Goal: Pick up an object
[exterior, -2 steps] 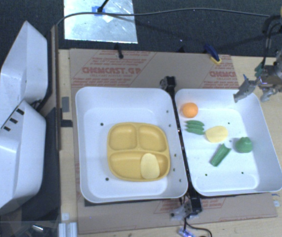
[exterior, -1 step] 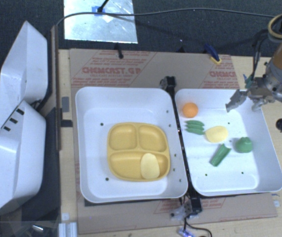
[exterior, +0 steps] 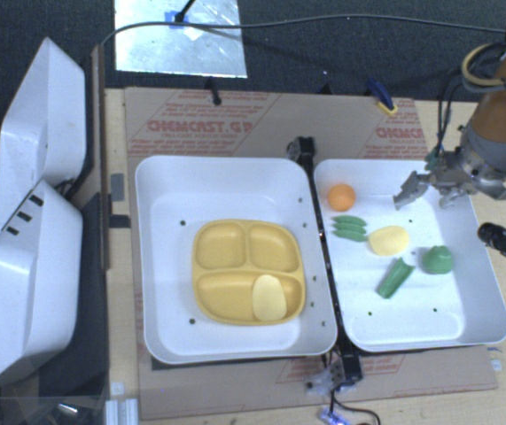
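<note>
The right bin (exterior: 465,326) holds an orange ball (exterior: 341,197), a green pea pod (exterior: 350,228), a pale yellow lemon-shaped piece (exterior: 389,240), a long green vegetable (exterior: 393,279) and a round green piece (exterior: 437,259). My gripper (exterior: 428,195) hangs over the bin's upper right part, above and to the right of the yellow piece. It is open, its fingers (exterior: 407,193) spread with nothing between them.
The left bin (exterior: 159,237) carries a yellow divided tray (exterior: 235,273) with a pale yellow oval piece (exterior: 268,297) in its lower compartment. A black clamp (exterior: 303,149) sits where the two bins meet at the back. Cables run behind the bench.
</note>
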Robot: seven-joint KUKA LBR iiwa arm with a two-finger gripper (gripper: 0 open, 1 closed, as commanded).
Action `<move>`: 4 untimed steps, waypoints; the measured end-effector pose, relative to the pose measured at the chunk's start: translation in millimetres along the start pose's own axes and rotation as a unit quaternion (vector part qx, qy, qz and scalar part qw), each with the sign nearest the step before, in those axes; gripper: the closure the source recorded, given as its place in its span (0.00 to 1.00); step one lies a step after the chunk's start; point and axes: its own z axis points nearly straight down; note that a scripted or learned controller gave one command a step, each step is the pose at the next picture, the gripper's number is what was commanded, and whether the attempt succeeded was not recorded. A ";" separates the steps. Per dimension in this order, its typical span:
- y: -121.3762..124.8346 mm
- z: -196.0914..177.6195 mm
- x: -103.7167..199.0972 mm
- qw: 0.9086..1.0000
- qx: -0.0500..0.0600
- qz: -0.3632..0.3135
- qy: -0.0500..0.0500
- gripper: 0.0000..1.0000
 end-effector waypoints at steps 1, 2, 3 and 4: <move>0.6 60.8 -5.4 1.000 0.001 0.000 0.000 0.00; 2.2 47.1 -5.6 1.000 -0.002 0.000 0.000 1.00; 12.2 -2.3 -2.2 1.000 -0.004 0.000 -0.001 1.00; 13.0 -53.1 -2.4 1.000 -0.004 0.000 -0.001 1.00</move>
